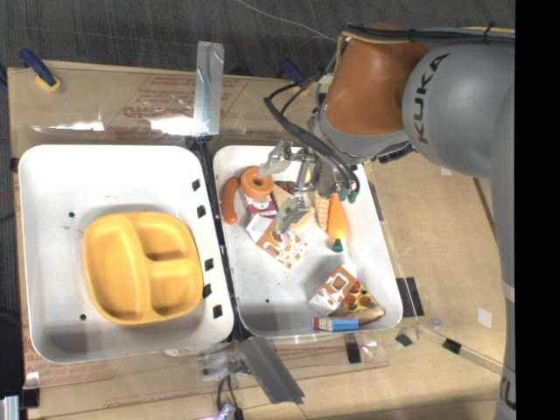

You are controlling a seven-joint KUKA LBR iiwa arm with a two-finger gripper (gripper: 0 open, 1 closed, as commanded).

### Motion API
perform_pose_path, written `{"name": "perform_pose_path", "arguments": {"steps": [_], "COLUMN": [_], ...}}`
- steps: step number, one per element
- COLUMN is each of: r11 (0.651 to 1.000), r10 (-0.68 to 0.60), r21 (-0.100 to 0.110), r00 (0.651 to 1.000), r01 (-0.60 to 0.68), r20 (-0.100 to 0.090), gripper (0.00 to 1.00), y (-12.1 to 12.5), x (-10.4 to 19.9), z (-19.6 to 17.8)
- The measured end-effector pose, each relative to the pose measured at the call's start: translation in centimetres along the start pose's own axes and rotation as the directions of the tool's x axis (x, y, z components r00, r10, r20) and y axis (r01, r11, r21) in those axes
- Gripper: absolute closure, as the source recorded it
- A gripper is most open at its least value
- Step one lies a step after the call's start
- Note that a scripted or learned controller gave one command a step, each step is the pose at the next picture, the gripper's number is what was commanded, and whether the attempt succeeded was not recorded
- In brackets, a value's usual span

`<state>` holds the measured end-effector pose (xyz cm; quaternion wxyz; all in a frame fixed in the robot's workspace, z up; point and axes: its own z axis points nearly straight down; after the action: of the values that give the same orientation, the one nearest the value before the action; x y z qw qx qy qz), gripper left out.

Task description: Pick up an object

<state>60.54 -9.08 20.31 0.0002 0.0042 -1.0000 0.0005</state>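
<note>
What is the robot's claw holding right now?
I can't tell. The gripper hangs low over the toy pile in the right bin, but nothing clearly sits between its fingers.

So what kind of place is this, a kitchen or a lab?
Most likely a robotics lab bench. A KUKA arm reaches over two white bins, one holding a yellow tray, the other toy food like a carrot, and cardboard is taped under them.
</note>
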Motion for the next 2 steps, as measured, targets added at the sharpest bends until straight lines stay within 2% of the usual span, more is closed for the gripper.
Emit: {"name": "perform_pose_path", "arguments": {"steps": [1, 2], "r11": [1.000, 1.000], "r10": [-0.006, -0.014], "r21": [-0.003, -0.001], "r00": [1.000, 1.000], "r01": [0.006, 0.014], "r20": [-0.008, 0.002], "gripper": [0.00, 1.00], "y": [-0.3, -0.1], "x": [2.3, 1.9], "z": [11.2, 9.7]}}
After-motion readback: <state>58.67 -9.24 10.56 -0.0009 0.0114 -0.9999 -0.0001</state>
